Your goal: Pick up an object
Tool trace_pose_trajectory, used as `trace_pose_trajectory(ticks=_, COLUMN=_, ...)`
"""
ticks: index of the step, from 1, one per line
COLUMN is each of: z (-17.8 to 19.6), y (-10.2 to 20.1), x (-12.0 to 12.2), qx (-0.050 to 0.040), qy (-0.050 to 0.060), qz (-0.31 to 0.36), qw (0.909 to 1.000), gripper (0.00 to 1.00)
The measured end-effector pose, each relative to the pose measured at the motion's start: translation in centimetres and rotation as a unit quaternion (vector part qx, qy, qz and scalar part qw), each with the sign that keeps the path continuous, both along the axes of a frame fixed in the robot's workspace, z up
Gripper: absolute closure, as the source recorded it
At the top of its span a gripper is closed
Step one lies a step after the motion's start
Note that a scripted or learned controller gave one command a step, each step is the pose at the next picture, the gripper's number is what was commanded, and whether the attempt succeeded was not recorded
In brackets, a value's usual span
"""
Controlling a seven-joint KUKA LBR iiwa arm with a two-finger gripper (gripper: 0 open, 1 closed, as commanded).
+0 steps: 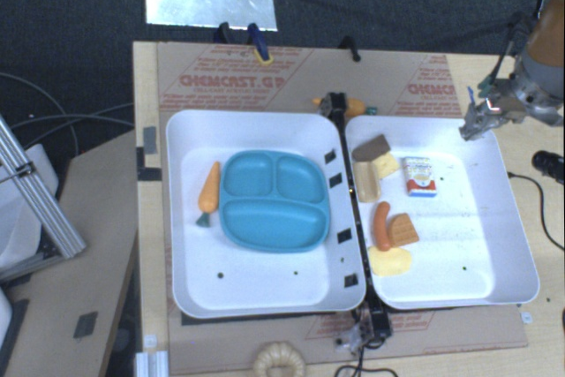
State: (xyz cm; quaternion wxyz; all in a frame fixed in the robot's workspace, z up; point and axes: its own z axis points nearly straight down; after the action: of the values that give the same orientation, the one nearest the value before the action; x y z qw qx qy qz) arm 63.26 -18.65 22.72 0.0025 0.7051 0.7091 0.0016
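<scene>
- Pincer (474, 124) hangs over the right bin's (508, 190) far right corner; I cannot tell its state.
- Blue plate (274, 199) fills the left bin (190, 216), carrot (208, 190) beside it.
- Small carton (420, 176), sausage (381, 225) lie in the right bin.

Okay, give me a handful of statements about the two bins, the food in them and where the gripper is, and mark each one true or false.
1. The blue divided plate lies in the left bin. True.
2. The carrot lies on top of the plate. False: it lies on the bin floor beside the plate's left edge.
3. The gripper is near the far right corner of the right bin. True.
4. The hot dog is in the left bin. False: it lies in the right bin, next to a toast-coloured piece.
5. The small red and white carton is between the gripper's fingers. False: it lies on the bin floor, apart from the gripper.
</scene>
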Motion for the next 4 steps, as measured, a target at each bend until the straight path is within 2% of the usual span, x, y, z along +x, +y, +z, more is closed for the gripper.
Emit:
trace_pose_trajectory(ticks=1, z=-0.5, y=5.5, x=1.8, qx=0.0011, qy=0.001, qz=0.002, qw=1.0, gripper=1.0)
trace_pose_trajectory(ticks=2, z=0.4, y=11.4, x=2.7, qx=0.0015, qy=0.001, qz=0.003, qw=1.0, gripper=1.0)
trace_pose_trajectory(ticks=3, z=-0.7, y=12.6, x=0.9, qx=0.0006, qy=0.003, qz=0.0, qw=1.0, gripper=1.0)
trace_pose_trajectory(ticks=4, z=-1.2, y=12.8, x=2.3, qx=0.0003, qy=0.001, qz=0.0, qw=1.0, gripper=1.0)
